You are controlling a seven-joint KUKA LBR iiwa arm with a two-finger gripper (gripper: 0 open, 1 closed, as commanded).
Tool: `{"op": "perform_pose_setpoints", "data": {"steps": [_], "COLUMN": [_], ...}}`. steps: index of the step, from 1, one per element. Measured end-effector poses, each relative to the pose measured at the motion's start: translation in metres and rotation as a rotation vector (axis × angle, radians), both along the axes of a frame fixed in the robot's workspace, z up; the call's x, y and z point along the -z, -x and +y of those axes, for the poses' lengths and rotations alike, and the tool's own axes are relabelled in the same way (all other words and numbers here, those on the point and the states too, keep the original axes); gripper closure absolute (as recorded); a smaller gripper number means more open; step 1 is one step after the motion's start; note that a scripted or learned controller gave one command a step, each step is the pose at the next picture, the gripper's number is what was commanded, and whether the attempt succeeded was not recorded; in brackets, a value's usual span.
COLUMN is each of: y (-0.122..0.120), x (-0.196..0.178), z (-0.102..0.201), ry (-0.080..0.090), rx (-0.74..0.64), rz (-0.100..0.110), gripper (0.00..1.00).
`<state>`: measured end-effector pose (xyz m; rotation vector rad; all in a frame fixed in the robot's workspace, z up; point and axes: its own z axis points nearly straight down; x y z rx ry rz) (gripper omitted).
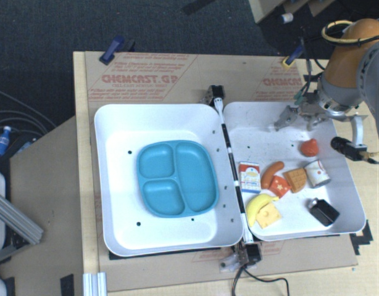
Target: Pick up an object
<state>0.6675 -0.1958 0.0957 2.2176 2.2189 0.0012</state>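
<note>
The right bin [347, 193] holds several small items: a red tomato [309, 147], a sausage [271, 169], a brown cracker [295, 179], a small white can [317, 173], a black block [324, 211], a banana [257, 205], a cheese wedge [270, 217] and a white-and-red carton [249, 176]. My gripper [299, 118] hangs over the far part of this bin, up and left of the tomato. Its fingers are spread open with nothing between them.
The left bin [112, 165] holds a blue divided plate [177, 177]. A black hinge strip [229, 159] runs between the two bins. Blue clamps [111, 50] sit on the cardboard bench top behind the bins. The grey and orange arm [350, 60] enters from the upper right.
</note>
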Motion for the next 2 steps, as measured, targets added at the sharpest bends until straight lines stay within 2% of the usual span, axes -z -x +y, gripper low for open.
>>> {"op": "perform_pose_setpoints", "data": {"steps": [2], "y": [0.0008], "x": [0.0104], "z": [0.0014], "ry": [-0.002], "rx": [0.000], "rz": [0.005], "gripper": [0.00]}}
